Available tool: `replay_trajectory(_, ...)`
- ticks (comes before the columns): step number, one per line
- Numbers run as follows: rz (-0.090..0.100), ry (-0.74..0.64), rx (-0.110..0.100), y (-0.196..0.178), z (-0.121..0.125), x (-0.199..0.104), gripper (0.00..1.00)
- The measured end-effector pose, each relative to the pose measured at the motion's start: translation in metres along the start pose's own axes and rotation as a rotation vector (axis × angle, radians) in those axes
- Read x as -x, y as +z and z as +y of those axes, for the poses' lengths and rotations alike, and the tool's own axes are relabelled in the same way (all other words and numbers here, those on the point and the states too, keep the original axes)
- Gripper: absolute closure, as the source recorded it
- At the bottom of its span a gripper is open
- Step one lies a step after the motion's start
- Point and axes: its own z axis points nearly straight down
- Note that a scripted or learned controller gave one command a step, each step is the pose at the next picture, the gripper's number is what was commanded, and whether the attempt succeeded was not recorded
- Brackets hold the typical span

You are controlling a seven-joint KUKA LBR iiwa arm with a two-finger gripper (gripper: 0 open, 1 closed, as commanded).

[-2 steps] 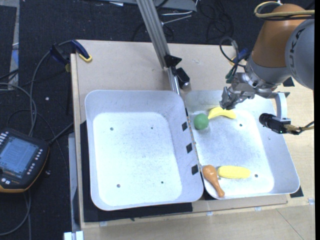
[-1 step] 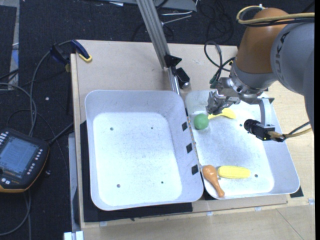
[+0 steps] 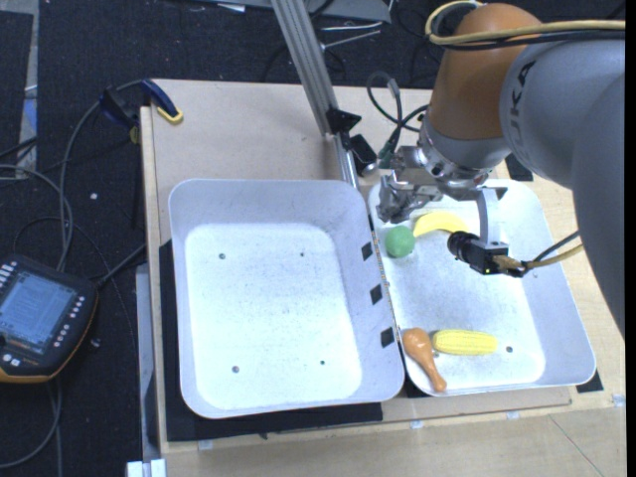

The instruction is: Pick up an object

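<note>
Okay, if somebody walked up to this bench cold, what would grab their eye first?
Probably the big grey arm with its orange band, reaching in from the right with its pincer low over the far end of the right bin. Next, the bright items in that bin: a green ball and a banana beside the pincer, and a corn cob and an orange gourd-shaped toy at the near end.

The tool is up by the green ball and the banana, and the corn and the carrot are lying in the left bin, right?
Not quite. The camera view shows the corn and carrot lying in the right bin. The tool is indeed by the green ball and banana.
</note>
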Motion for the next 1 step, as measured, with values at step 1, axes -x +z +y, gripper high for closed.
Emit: replay_trajectory(1,0.0,0.001,-0.002,0.0064,-0.0143,-0.0518,1.0)
